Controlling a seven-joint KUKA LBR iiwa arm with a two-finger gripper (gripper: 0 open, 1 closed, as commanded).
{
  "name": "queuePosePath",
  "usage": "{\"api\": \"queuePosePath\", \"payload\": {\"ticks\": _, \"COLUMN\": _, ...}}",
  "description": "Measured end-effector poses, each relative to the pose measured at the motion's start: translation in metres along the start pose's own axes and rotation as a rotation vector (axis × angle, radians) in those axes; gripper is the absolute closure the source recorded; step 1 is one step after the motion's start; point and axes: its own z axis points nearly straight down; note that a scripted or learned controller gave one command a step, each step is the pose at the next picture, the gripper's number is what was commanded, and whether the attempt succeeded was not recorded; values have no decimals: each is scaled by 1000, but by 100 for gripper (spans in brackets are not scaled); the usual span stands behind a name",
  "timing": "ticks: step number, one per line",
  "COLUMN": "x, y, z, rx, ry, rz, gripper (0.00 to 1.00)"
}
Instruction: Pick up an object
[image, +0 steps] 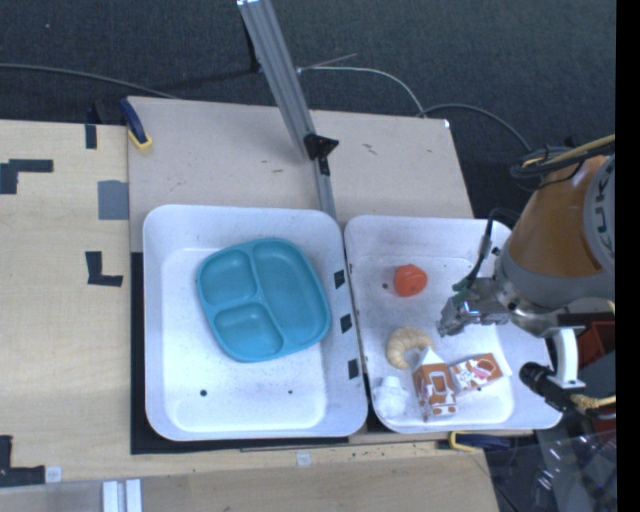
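The right bin holds a red-orange round object, a tan croissant-shaped piece and an orange-and-white packet near the front. My gripper hangs over the right part of this bin, to the right of the croissant and just above the packet. Nothing shows between its fingers. The arm's orange band rises behind it on the right.
The left bin carries a blue divided plate. A grey metal bar slants down from the top to the seam between the bins. Cables run across the dark floor at the back.
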Motion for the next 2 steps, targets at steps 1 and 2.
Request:
{"api": "queuePosePath", "payload": {"ticks": 1, "x": 0, "y": 1, "z": -30, "rx": 0, "ry": 0, "rz": 0, "gripper": 100}}
{"api": "queuePosePath", "payload": {"ticks": 2, "x": 39, "y": 25, "z": -33, "rx": 2, "ry": 2, "rz": -5, "gripper": 100}}
